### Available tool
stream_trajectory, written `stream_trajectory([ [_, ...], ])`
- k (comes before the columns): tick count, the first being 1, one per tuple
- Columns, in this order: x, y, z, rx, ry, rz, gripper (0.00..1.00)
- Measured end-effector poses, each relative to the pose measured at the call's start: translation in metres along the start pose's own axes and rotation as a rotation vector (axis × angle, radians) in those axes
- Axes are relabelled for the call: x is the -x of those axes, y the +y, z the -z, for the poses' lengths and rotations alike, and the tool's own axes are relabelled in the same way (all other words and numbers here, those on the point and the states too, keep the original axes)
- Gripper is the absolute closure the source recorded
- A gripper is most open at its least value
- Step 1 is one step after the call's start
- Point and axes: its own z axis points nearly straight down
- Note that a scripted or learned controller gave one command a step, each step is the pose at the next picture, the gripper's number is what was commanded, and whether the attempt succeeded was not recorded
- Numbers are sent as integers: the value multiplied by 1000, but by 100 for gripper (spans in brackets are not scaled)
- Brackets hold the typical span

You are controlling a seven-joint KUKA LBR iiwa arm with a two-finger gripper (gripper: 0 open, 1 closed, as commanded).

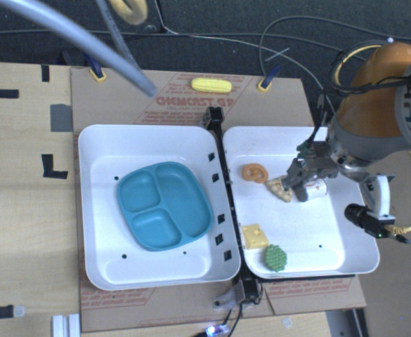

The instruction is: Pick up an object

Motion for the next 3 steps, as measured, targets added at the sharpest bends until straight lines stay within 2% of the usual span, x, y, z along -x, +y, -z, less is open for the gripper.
stream_trajectory([
  [1,-60,17,-1,-2,1,1,100],
  [3,-155,37,-1,-1,0,0,100],
])
